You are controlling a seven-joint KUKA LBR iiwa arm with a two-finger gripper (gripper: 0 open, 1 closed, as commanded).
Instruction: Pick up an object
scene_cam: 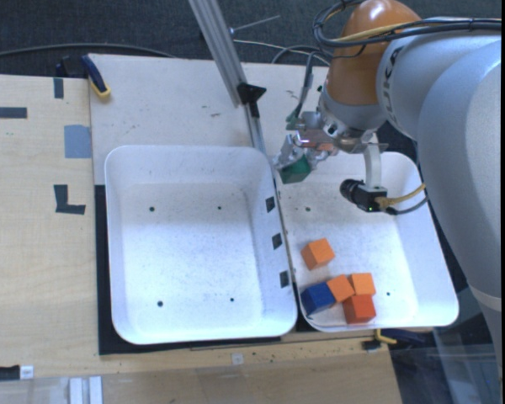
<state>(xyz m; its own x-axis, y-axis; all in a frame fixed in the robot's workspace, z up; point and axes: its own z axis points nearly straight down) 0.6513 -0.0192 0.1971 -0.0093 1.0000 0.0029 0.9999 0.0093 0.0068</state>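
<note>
Pale wooden bench (34, 251) with two shallow white bins side by side, dark carpet beyond its far edge.

The left bin (126, 175) has only small dark specks on its floor; the right bin (429, 301) holds a loose orange cube (318, 252) and, nearer its front rim, a tight cluster of a blue cube (317, 296), two more orange cubes (352, 286) and a red-orange cube (359, 309). Grey and dark tape patches mark the bench at left, a blue-and-yellow clamp (95, 76) sits at the far corner, and a metal rail (223, 53) slants down to the divide between the bins. The grey arm with its orange band reaches in from the right; its gripper (301, 160) hangs over the far left corner of the right bin, closed around a small green block (296, 170) that shows between the fingers, lifted above the bin floor and well apart from the cubes.
</note>
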